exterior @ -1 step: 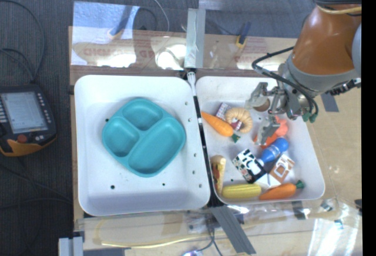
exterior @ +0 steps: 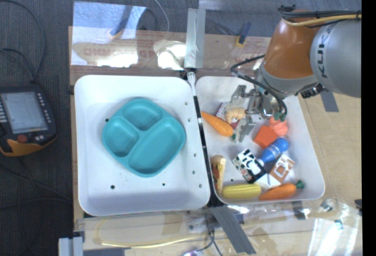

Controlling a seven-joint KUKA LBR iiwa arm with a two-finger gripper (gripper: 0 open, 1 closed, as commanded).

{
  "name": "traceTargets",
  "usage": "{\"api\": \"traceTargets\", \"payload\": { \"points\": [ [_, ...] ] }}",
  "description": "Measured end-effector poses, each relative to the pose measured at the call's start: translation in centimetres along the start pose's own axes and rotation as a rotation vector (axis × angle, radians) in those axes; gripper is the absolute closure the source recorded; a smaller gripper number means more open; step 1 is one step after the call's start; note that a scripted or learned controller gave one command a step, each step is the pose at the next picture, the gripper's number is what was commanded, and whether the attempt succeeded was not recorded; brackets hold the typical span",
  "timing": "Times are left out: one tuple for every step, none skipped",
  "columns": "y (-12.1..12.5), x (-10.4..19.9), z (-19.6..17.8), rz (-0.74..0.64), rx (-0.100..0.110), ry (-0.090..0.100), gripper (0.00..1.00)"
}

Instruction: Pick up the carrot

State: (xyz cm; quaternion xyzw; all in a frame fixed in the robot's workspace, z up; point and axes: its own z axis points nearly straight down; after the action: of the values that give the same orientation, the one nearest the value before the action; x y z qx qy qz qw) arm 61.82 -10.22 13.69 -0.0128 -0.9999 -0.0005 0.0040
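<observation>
Orange carrot (exterior: 218,125) lies in right bin (exterior: 311,149) by its left wall, long axis slanting down-right, just left of my gripper (exterior: 248,121), w/ fingers open, nothing held.

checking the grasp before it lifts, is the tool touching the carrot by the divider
Apart. The camera view shows white bin floor between the tool and the carrot, which lies free beside the divider.

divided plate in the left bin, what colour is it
Teal, a solid blue-green. The divided plate shows best in the camera view.
</observation>
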Motion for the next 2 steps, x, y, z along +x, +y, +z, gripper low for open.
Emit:
{"api": "traceTargets", "payload": {
  "points": [
    [0.4, 2.8, 3.7, 0.092, 0.001, -0.047, 0.00],
    [0.9, -0.7, 4.1, 0.350, -0.002, -0.025, 0.00]
  ]
}}
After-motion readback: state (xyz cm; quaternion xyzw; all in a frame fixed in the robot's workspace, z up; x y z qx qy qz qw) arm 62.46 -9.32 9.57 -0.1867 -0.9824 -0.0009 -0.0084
